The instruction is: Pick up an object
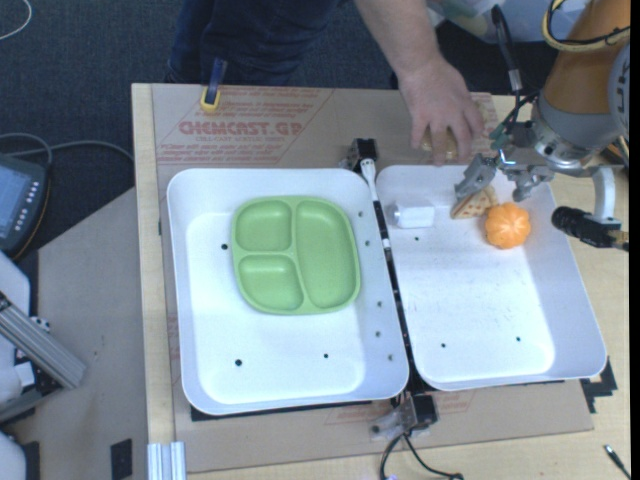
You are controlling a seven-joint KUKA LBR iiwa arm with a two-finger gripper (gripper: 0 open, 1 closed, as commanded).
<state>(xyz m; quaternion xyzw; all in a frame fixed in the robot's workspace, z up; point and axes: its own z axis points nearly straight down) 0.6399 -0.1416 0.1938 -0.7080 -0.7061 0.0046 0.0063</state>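
Brown board under the bench carries two white bins side by side. Left bin holds a green divided plate, its long side running front to back. Right bin has an orange, a tan wedge and a small white block lying crosswise, all near the far wall. Someone's hand rests just behind them. Gripper hangs spread open between wedge and orange, holding nothing.
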